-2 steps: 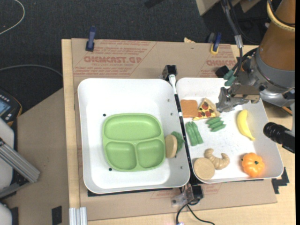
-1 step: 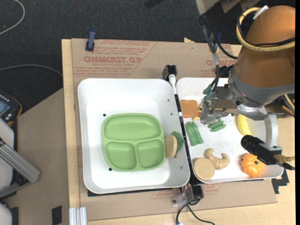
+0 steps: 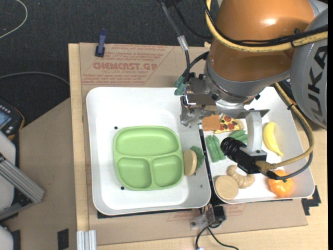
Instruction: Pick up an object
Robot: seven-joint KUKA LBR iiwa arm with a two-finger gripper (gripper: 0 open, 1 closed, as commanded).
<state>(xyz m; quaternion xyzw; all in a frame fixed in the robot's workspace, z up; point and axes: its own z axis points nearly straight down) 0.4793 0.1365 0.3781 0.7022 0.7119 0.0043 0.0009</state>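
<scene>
Over the far-left corner of the right bin (image 3: 306, 177), close to the wall shared with the left bin (image 3: 104, 119): gripper (image 3: 208, 106), tucked under the arm's broad orange wrist band and largely hidden by it. Cannot tell how far open, nor whether anything is in its hold; nothing seen lifted clear of the bin floor. Just on the near side of the gripper, partly beneath it, touching or nearly so: pizza slice (image 3: 224, 123), flat, long axis running roughly left to right across the bin. Judged the likeliest object for the pick, being closest. Nearer still to the bin's near edge: green vegetable pieces (image 3: 214, 145), along the shared wall, long axis running far to near. Across them, a black cylindrical part (image 3: 237, 153) with a cable, possibly rig hardware and not a toy; hard to say. Toward the right edge: banana (image 3: 271, 138), long axis far to near, well apart from the gripper. At the near-right corner: orange pepper (image 3: 281, 184). Along the near edge: tan round piece (image 3: 226, 187). Across the wall, in the left bin: green divided plate (image 3: 145, 155), well apart from the tool. For the coming move, probably a short drop straight down and slightly toward the near edge, closing across the slice's short axis.
</scene>
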